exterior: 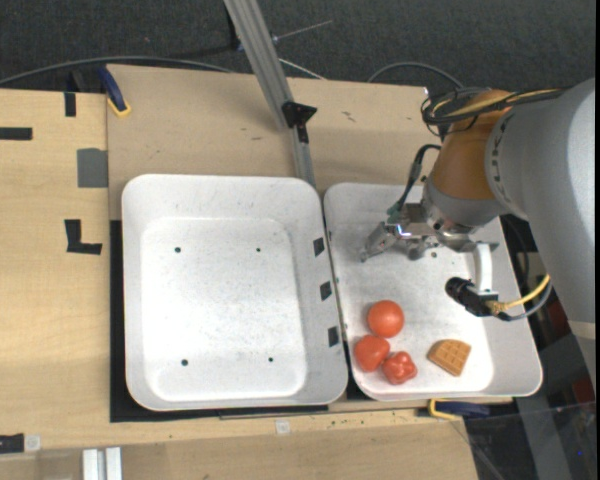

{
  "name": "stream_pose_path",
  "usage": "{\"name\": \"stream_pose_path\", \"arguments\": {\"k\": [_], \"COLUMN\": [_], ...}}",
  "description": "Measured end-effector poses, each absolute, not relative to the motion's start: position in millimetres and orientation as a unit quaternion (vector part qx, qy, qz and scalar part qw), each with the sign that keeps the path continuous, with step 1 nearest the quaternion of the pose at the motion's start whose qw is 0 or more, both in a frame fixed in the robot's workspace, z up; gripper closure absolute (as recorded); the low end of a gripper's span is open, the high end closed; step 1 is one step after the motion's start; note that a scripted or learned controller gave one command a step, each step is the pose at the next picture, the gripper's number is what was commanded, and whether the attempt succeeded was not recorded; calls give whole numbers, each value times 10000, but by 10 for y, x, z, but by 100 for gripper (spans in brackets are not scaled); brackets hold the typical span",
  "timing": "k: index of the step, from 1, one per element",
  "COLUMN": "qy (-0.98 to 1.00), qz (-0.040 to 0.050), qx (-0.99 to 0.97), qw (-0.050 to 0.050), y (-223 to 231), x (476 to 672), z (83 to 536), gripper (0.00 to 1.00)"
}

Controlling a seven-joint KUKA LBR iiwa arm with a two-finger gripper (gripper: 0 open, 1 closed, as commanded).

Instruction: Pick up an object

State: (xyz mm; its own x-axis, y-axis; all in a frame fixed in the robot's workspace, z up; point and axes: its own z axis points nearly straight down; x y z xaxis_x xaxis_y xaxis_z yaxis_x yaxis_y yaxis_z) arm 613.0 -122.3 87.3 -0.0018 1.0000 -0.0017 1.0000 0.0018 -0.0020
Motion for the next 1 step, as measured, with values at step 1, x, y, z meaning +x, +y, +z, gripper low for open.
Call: {"name": "stream_pose_path", "arguments": {"k": [1], "qy": [-7081], "qz": [4], "qx": [-7061], "qw": [7], "y": [-1209], "x": [6134], "z": [984], "gripper": [100]}}
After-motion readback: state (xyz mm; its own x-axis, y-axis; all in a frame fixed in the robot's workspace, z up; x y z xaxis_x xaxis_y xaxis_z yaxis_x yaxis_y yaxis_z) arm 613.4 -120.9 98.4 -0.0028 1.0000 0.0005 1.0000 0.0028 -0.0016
